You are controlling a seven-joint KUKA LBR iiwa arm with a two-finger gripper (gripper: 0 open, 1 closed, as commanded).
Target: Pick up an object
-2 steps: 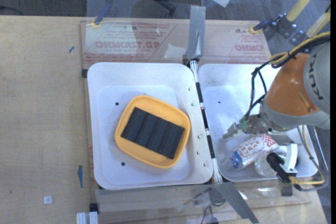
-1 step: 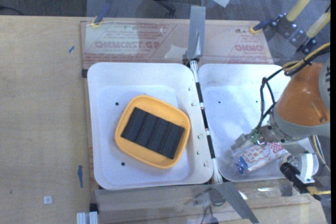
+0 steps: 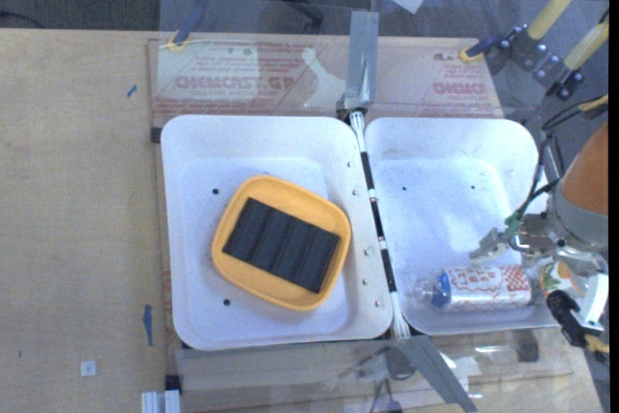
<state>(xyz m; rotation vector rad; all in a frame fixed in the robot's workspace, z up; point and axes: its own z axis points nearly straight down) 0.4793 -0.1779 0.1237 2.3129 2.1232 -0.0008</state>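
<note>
Left bin [image 3: 184, 169]: yellow tray [image 3: 224, 237] with dark ridged insert [image 3: 285, 245], lying flat. Right bin [image 3: 435, 150]: bottle [image 3: 479, 287] on its side at the near wall, cap leftward. End effector [image 3: 532, 242] just above the bottle's right end; finger state impossible to tell.

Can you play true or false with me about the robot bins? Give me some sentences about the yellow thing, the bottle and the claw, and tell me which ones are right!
1. The yellow tray lies in the left bin. True.
2. The bottle stands upright. False: it lies on its side.
3. The bottle is in the right bin. True.
4. The yellow tray holds a red block. False: a dark ridged pad sits in it.
5. The claw hovers over the left bin. False: it is over the right bin, near the bottle.
</note>
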